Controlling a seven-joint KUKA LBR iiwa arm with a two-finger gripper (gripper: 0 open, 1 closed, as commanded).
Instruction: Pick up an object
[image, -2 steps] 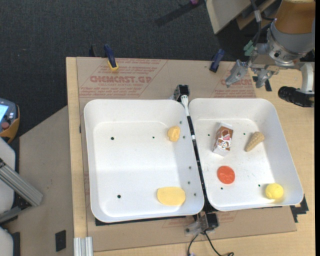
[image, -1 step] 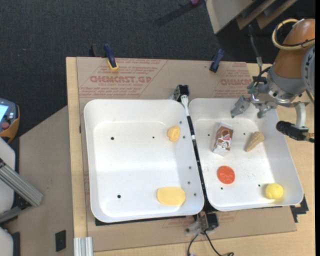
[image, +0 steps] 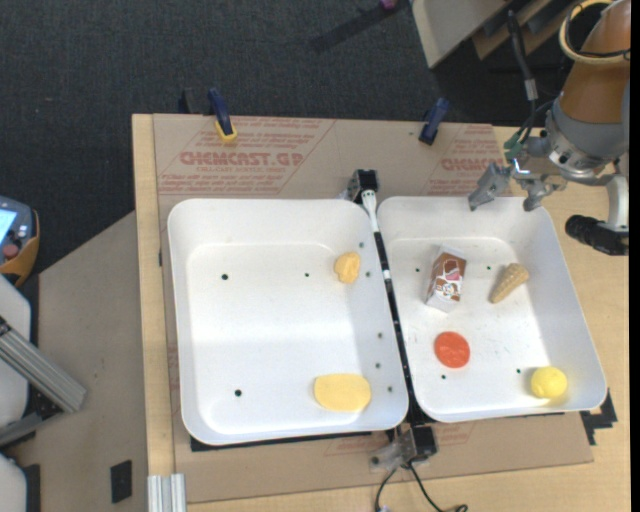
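Grey metal fingers of the gripper (image: 510, 190) hang spread apart above the far rim of the right bin (image: 575, 300), with nothing between them. One finger points toward the middle of the bench and the other sits near the bin's far right corner. The arm (image: 597, 90) rises behind them, its orange band just above the wrist.

No object has been chosen yet by the look of it, so the step in hand is the approach. The nearest candidates lie in the right bin: a small brown and white carton (image: 447, 277) and a tan cone (image: 508, 282), side by side but apart. Either would suit. A good try would, I judge, centre the open fingers over one of them, turn the wrist so the fingers close across its narrow side, and come straight down. The carton looks firm and boxy; the cone tapers and lies on its side, so it may roll or slip out.

Farther toward the near edge sit a flat red disc (image: 452, 350), probably too low to pinch well, and a yellow ball (image: 548, 382) close to the bin's near right corner, where the wall could foul a finger. The left bin (image: 185, 300) holds a small yellow lump (image: 347, 267) near the dividing rim and a larger yellow oval (image: 342, 392) at its near side; both are a longer reach.
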